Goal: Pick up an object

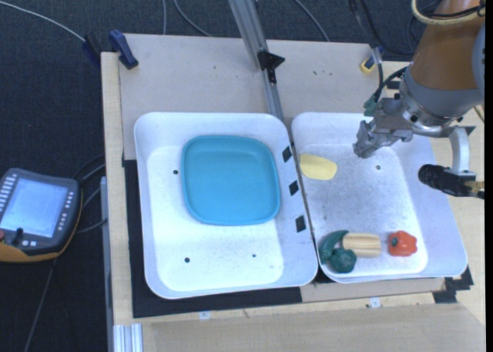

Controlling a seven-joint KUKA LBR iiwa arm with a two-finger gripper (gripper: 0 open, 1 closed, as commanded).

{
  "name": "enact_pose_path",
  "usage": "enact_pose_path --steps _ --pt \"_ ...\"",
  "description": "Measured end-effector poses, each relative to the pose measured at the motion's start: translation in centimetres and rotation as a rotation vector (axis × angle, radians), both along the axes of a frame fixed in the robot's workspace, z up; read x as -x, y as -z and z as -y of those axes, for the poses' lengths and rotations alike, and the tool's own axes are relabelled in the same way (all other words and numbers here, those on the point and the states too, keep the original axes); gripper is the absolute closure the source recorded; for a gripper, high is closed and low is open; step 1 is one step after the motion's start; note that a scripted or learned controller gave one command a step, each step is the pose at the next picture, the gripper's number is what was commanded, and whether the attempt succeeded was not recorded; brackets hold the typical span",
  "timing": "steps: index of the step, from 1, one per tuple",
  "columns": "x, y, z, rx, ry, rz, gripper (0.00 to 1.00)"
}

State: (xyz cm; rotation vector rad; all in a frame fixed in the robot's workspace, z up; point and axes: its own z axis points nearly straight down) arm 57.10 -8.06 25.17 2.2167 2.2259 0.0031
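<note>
In the right bin (431, 212) lie a yellow lemon-like piece (317, 167) near the left wall, and along the front a dark green vegetable (337, 252), a tan bread-like roll (362, 245) and a red pepper (401, 243). My gripper (368, 142) hangs over the back of the right bin, right of the yellow piece and apart from it. Nothing shows between its fingers.
The left bin (154, 212) holds a turquoise square plate (231, 179). A metal pole (250, 19) slants up from between the bins. A teach pendant (35, 212) lies left of the bench, and cables run across the dark floor.
</note>
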Motion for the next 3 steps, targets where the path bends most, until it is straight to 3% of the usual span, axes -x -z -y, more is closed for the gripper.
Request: enact_pose_path --steps 3 --pt "3.0 2.7 -16.4 0.0 -0.002 -0.002 1.0"
